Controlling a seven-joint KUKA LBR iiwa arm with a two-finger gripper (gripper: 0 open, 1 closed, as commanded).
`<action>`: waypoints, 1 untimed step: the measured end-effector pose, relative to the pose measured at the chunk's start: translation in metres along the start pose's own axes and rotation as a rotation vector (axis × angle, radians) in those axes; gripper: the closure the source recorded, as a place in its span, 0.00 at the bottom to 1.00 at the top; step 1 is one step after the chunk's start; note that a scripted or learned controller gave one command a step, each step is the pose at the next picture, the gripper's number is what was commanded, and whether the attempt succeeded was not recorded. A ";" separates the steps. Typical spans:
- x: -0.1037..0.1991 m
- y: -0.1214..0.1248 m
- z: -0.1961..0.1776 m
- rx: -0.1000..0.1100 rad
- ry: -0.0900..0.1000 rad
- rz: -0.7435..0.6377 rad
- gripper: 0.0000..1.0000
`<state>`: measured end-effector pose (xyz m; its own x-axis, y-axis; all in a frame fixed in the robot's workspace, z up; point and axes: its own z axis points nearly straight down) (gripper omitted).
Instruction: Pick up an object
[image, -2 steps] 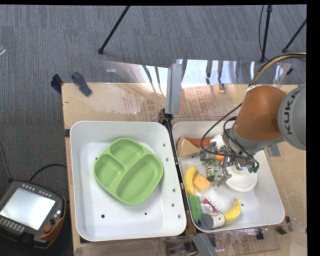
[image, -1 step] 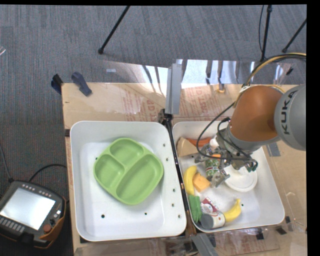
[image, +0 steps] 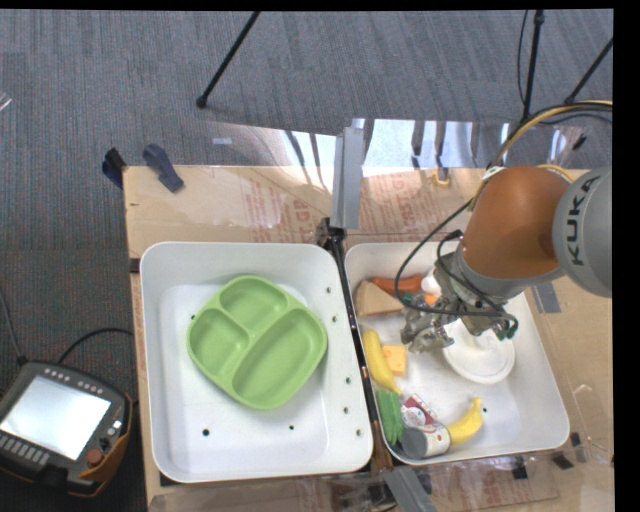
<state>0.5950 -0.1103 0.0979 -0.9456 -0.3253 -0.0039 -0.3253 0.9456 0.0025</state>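
Below gripper (image: 428, 335): yellow block (image: 395, 360), just apart.

Green plate (image: 257, 341) in left bin (image: 160, 290).

Your pickable objects, all in the right bin (image: 548, 398)

You have a yellow banana (image: 378, 360) lying lengthwise near the left wall, a small orange-yellow block (image: 395, 360) touching it, a second banana (image: 466, 422) curved near the front edge, and a small can (image: 424, 440) on its side beside it. A green item (image: 389, 415) lies by the can, a white bowl (image: 480, 358) sits mid-bin, and an orange carrot (image: 398, 285) rests at the back.
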 end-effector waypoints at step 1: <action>0.000 0.000 0.000 0.000 0.001 0.000 0.00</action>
<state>0.5949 -0.1103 0.0976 -0.9456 -0.3254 -0.0034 -0.3254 0.9456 0.0026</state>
